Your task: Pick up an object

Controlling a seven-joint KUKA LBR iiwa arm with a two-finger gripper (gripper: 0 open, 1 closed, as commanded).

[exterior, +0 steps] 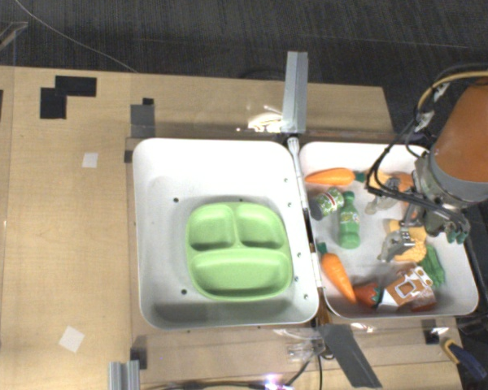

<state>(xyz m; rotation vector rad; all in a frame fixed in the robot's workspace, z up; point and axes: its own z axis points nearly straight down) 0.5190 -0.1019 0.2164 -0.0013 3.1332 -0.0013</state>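
Observation:
The right bin (464,303) holds several toy foods. A carrot (331,175) lies at its far side, with a green can (328,202) and a green bottle (349,223) just below it. A second carrot (337,272) lies at the near left, beside a red piece (368,296). A brown carton (412,289) sits at the near side. My gripper (398,243) hangs low in this bin, right over a yellow item (416,253) that it partly hides. A green piece (433,267) lies beside that item.
The left bin (159,177) holds a green divided plate (238,249). A metal post (295,92) rises behind the wall between the bins. The arm's orange band (474,136) overhangs the right bin's far right corner.

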